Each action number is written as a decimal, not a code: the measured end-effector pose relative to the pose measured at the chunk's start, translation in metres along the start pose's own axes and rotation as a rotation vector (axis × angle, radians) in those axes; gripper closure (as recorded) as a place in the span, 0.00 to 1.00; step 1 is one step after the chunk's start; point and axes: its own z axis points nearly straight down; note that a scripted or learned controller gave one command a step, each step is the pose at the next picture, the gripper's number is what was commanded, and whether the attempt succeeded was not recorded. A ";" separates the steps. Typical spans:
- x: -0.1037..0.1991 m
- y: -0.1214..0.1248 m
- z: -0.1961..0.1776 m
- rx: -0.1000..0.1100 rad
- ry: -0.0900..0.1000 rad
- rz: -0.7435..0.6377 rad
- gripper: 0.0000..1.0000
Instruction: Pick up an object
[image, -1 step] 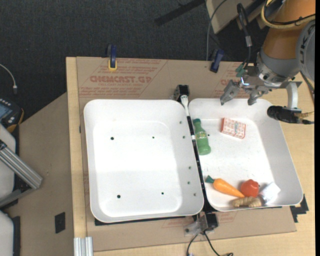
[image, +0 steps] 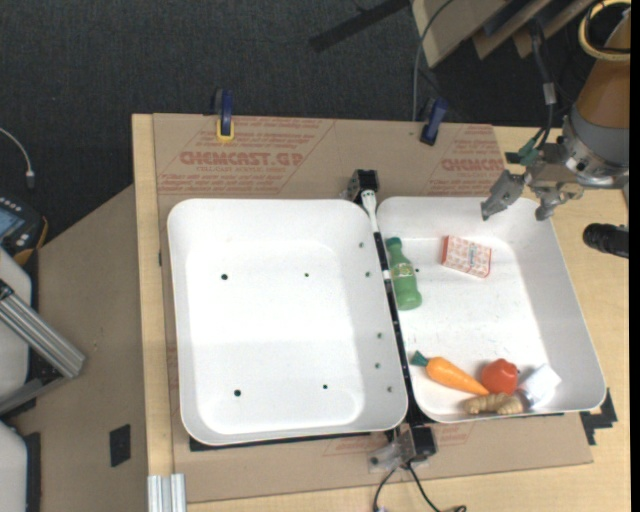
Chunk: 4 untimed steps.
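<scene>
My gripper (image: 520, 203) hangs open over the far right corner of the right bin (image: 560, 290), with nothing between its fingers. Below and left of it lies a small red-and-white patterned box (image: 467, 257). A green bottle (image: 403, 272) lies along the bin's left wall. At the near edge sit an orange carrot (image: 452, 375), a red tomato-like object (image: 501, 376), a brown ginger-like root (image: 494, 404) and a small white piece (image: 542, 385).
The left bin (image: 200, 300) stands beside the right one, both on a cardboard sheet (image: 300, 150) held by blue clamps (image: 224, 115) at the far edge. Cables and clips sit between the bins at the front and back.
</scene>
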 end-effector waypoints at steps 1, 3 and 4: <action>0.021 -0.037 -0.096 -0.014 -0.001 -0.006 0.00; 0.087 -0.098 -0.313 -0.017 0.001 -0.008 0.00; 0.074 -0.109 -0.306 -0.002 0.002 -0.003 0.00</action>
